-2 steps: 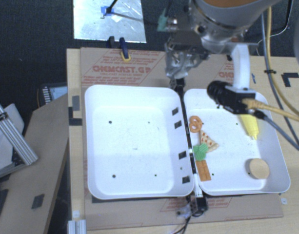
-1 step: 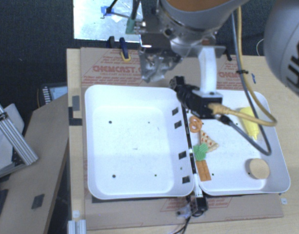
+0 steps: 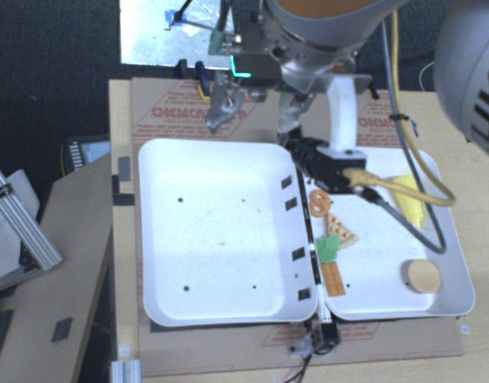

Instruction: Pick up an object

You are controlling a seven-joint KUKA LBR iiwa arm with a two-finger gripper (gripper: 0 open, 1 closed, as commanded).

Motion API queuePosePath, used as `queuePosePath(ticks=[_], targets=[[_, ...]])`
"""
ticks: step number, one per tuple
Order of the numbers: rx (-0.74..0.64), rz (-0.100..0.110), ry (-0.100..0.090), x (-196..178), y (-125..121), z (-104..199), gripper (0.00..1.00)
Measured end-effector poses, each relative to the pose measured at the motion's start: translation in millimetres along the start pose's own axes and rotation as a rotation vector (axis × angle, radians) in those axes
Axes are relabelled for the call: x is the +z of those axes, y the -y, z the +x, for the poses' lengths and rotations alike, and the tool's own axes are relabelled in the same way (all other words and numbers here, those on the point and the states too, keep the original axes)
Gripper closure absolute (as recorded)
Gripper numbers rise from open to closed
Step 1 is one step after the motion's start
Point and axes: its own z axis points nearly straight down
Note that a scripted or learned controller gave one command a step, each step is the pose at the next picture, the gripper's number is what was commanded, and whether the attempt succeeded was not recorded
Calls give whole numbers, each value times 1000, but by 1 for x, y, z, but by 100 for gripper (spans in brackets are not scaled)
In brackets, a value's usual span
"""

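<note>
Over the far rim of the left bin (image 3: 145, 238), toward the divider shared by the 2 bins: gripper (image 3: 252, 122), released, fingers (image 3: 218, 116) spread well apart. Nearer the camera, broad bare white floor across the left bin, walled on all 4 sides. All 6 things for picking over in the right bin (image 3: 380, 282). Close along the divider wall, from far to near: pretzel (image 3: 318, 203), pizza slice (image 3: 340, 234), green piece (image 3: 328, 248) touching the slice, orange-brown block (image 3: 333, 278) near the front rim. Toward the right wall, a yellow piece (image 3: 408, 198), partly crossed by cables. Near the front right corner, a tan disc (image 3: 422, 276), well apart from the rest, bare floor on every side. Between the divider row and the disc, open white floor.
</note>
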Motion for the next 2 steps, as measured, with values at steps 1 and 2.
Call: queuePosePath(ticks=[1, 2], targets=[[-5, -3, -2, -12, 0, 0, 100], [-5, -1, -1, -11, 0, 0, 0]])
